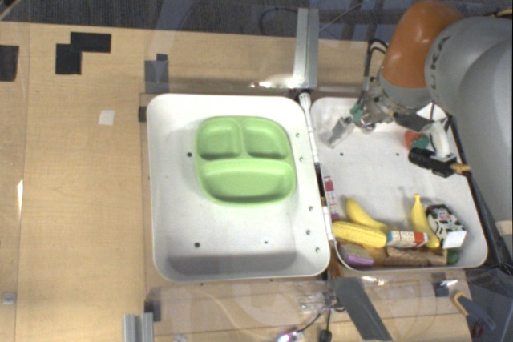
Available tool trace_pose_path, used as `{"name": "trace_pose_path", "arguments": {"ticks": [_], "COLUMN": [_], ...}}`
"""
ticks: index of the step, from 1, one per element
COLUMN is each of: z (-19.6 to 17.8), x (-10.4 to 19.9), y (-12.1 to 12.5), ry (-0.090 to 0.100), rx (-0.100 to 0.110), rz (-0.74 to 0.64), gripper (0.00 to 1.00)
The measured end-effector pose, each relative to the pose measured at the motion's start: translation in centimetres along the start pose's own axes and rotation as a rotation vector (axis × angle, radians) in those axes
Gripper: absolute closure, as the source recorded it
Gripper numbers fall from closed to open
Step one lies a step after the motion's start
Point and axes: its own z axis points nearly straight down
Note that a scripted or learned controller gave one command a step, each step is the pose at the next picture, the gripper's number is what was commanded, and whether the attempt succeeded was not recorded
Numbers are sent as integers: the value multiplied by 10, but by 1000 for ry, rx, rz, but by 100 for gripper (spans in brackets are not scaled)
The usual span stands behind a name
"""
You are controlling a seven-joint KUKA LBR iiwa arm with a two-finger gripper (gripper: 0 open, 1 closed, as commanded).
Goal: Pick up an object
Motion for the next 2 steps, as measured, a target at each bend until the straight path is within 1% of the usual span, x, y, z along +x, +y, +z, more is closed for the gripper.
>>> {"name": "trace_pose_path", "arguments": {"ticks": [1,2], "z": [-2,-1], "x": [10,17], "y": [-73,-38], "ry": [-7,-7], "rx": [-13,-15], "rz": [37,78], "gripper": [0,0]}}
